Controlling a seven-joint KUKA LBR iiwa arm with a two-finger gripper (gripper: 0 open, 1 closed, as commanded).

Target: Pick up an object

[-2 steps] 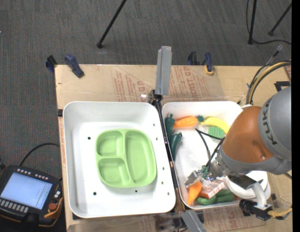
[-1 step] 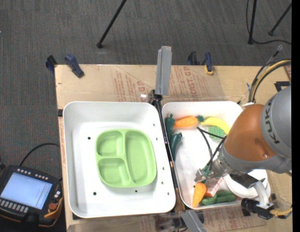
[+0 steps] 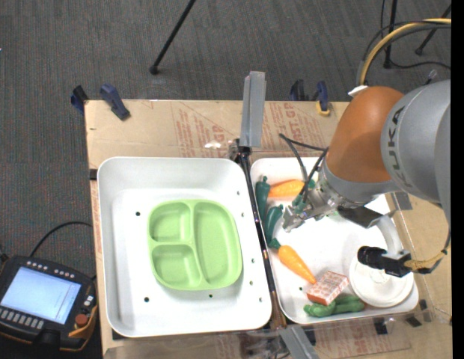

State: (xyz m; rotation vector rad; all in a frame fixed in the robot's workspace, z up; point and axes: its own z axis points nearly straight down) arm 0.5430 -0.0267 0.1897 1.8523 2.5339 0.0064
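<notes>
My gripper [image 3: 298, 214] hangs low over the left part of the right bin [image 3: 329, 314], just right of a dark green pepper [image 3: 272, 221]. An orange carrot [image 3: 287, 188] lies behind it against the bin's back left. A second carrot [image 3: 297, 263] lies in front of the gripper. Nothing shows between the fingers. Further front sit a small red-and-tan box [image 3: 327, 288], a green vegetable [image 3: 335, 306] and a white bowl [image 3: 379, 283].
The left bin [image 3: 120, 200] holds a light green divided plate [image 3: 194, 244]. A grey upright post [image 3: 254, 111] stands behind the gap between the bins. Black cables trail from the wrist across the right bin. A teach pendant [image 3: 41, 298] lies off the bench at the lower left.
</notes>
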